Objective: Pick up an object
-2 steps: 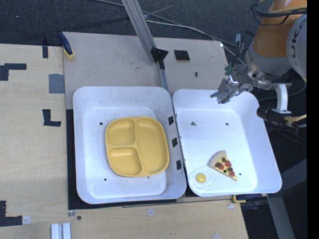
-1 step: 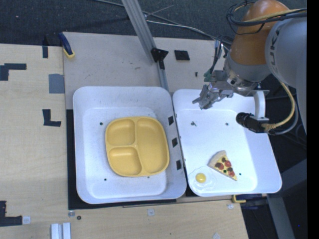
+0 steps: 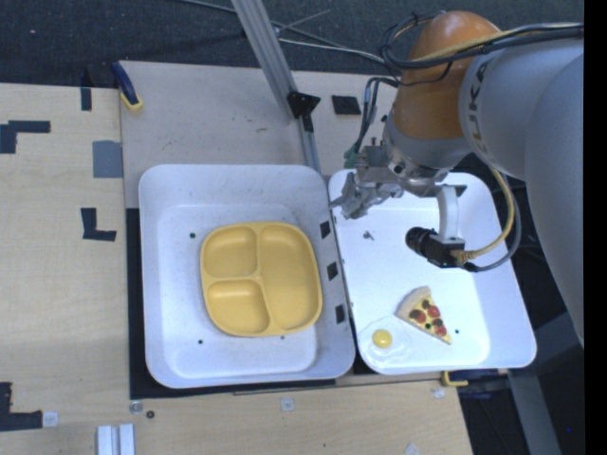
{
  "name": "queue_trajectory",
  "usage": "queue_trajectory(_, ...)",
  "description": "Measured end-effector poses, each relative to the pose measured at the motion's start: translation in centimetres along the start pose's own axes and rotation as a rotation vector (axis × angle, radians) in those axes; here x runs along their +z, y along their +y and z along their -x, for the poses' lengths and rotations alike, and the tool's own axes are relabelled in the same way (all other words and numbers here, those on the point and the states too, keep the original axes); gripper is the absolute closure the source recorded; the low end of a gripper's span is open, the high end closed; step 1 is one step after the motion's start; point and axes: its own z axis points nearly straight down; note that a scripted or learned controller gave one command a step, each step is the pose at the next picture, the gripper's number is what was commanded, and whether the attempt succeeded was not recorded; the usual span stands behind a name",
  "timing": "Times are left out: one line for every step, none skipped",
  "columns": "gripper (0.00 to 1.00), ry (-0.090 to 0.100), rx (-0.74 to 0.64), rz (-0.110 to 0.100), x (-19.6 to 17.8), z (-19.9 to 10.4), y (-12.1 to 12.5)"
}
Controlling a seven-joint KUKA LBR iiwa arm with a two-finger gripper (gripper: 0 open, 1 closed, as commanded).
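- The grey arm with its orange band (image 3: 446,41) reaches in from the right and hangs over the far end of the right-hand shallow white bin (image 3: 503,339); its bulk hides that bin's far rim and is itself cut off by the right edge of the view.
- The claw (image 3: 356,200) sits at the far-left corner of the right bin, just beside the wall shared with the other bin. It appears as a small dark-and-metal cluster, too small and blurred to tell whether it is open or closed, and nothing can be made out in it.
- A black cylindrical fitting with a yellow-tipped cable (image 3: 434,246) hangs from the wrist over the middle of the right bin.
- A toy pizza slice, tan with red dots (image 3: 426,315), lies flat at the near end of the right bin, well apart from the claw.
- A small round yellow piece (image 3: 381,339) lies to the left of the slice, close to the bin's near-left corner; its exact shape is hard to read.
- The left-hand shallow white bin (image 3: 171,349) holds a yellow plastic plate with three compartments (image 3: 260,278), lying flat near its middle.
- A slanted metal post (image 3: 270,55) crosses the pale wooden worktop (image 3: 57,254) at the far side, running out of view at the top.
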Motion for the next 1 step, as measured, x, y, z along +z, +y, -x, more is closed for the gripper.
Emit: queue_trajectory(1.0, -0.001, 0.001, 0.0, 0.96, -4.8, -1.34)
